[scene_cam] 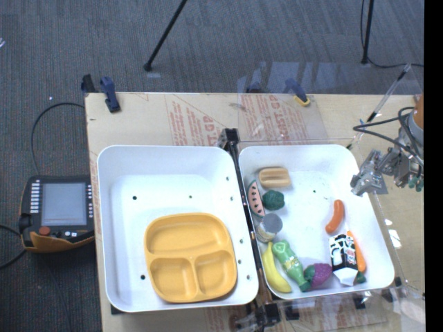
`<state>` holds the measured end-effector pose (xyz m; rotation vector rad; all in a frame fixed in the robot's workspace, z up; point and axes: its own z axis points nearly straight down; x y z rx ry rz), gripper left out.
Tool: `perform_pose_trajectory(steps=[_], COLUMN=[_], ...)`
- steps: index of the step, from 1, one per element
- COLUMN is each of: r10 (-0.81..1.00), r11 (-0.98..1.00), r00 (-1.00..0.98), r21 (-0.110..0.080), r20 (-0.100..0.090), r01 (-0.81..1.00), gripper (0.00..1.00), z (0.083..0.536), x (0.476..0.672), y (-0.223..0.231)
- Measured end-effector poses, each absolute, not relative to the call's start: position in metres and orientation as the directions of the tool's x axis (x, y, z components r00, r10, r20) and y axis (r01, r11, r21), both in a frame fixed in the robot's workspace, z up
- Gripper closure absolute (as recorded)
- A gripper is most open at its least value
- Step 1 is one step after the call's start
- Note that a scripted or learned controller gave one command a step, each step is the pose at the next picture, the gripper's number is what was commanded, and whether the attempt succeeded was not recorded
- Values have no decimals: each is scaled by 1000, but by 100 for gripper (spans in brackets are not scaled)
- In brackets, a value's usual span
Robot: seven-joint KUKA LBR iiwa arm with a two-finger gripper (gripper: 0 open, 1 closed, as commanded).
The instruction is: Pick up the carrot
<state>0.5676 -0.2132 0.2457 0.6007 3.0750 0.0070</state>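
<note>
Orange carrot: it lies in the right bin, near the front right corner, with its green end toward the front. It touches the right side of the milk carton, or lies partly on it; I cannot tell which.
Gripper: it hangs at the right rim of the right bin, toward the back, well apart from the carrot. It is seen from the side and partly blurred, so I cannot tell how it is set. Nothing is seen in its hold.
Arm: it comes in from the right edge, and cables hang around the wrist.
Sausage: red-orange, it lies between the gripper and the carrot. Its colour is similar, so I judge it could be mistaken for the carrot.
Other things in the right bin: a bread piece, a watermelon slice, a dark green vegetable, a grey can, a banana, a green bottle and purple grapes.
Left bin: it holds a yellow divided tray, which has no part in the task.
Progress: in my judgement the task is at its beginning. The carrot rests in the bin, not lifted.
What is left: to bring the gripper forward over the carrot, lower it, close on it and lift.
Risk: the carton is very close, so I think the grasp has little room on that side.
</note>
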Motion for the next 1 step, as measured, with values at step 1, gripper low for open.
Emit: perform_pose_trajectory(steps=[1], r10=[381], r11=[925], r00=[-924], r21=[9], r20=[-12], r01=[381], gripper=[100], z=[256], x=[569], y=[-213])
